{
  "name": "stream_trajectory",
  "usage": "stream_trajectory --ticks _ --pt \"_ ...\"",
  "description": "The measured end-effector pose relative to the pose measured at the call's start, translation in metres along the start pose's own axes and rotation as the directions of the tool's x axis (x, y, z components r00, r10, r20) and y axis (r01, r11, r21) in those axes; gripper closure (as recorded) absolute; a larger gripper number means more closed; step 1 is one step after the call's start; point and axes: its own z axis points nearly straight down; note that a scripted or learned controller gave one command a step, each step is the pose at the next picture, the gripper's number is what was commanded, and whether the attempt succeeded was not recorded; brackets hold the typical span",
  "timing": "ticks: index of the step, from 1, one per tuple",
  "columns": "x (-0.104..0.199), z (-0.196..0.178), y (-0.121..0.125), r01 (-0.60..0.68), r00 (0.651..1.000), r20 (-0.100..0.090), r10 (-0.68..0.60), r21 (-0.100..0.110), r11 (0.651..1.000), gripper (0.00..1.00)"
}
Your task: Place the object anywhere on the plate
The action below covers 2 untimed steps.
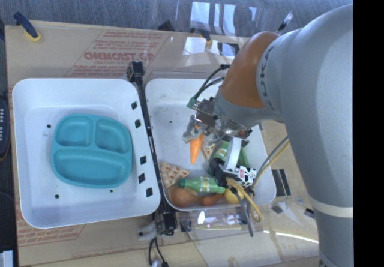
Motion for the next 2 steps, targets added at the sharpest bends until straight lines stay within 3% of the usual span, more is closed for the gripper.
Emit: stream_trajectory --ticks 1,2 --pt "0.042 -0.015 -0.052 -0.051 0.999 0.003 0.051 0.001 0.999 1.00" --pt "0.109 0.002 -0.060 -0.165 0.986 0.004 0.165 -0.001 0.986 1.00"
